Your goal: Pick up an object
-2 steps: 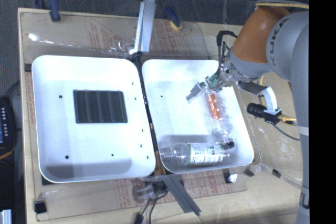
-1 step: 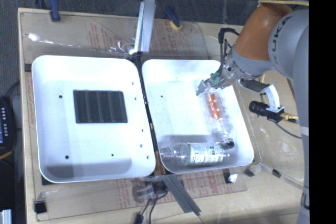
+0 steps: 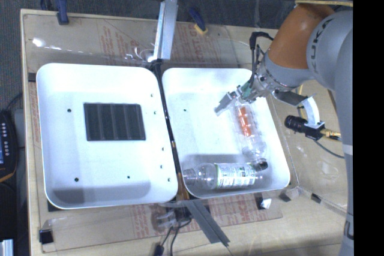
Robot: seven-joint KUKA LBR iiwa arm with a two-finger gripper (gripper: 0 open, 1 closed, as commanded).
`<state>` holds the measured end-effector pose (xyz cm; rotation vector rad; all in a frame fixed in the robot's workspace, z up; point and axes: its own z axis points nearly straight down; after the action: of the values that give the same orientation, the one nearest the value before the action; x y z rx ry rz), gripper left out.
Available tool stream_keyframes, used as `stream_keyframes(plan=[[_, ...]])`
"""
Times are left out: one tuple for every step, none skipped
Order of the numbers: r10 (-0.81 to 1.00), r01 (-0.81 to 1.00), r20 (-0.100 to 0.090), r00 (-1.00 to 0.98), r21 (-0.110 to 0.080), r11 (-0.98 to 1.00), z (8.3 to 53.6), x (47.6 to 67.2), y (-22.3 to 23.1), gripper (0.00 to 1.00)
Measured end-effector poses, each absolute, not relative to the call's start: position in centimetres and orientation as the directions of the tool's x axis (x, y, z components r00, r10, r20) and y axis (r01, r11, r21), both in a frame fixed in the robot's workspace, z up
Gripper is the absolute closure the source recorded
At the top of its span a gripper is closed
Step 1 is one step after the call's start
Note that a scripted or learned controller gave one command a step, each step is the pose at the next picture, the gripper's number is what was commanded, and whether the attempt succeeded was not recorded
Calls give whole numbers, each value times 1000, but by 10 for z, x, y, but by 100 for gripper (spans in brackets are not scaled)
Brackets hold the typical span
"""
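Observation:
Two clear plastic bottles lie in the right bin [image 3: 195,129]. The one with an orange label [image 3: 245,124] runs along the bin's right wall, its dark cap toward the front. The other, with a green and white label [image 3: 225,175], lies across the front wall. My gripper [image 3: 227,102] hangs over the far right part of this bin, just left of the far end of the orange-label bottle. I see nothing held in it.
The left bin [image 3: 51,129] holds a flat dark ribbed rectangle [image 3: 114,122] near its middle. A metal bar [image 3: 165,27] stands behind the divide between the bins. Blue clamps [image 3: 60,8] grip the bench's far edge.

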<state>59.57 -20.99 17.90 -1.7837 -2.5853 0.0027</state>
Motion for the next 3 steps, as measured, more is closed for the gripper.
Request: stream_keyframes(plan=[[935, 935, 0, -355, -2, 355, 179, 596, -210, 0], [906, 906, -1, -423, -1, 423, 191, 606, -210, 0], [846, 846, 2, -533, -1, 533, 181, 610, -208, 0]])
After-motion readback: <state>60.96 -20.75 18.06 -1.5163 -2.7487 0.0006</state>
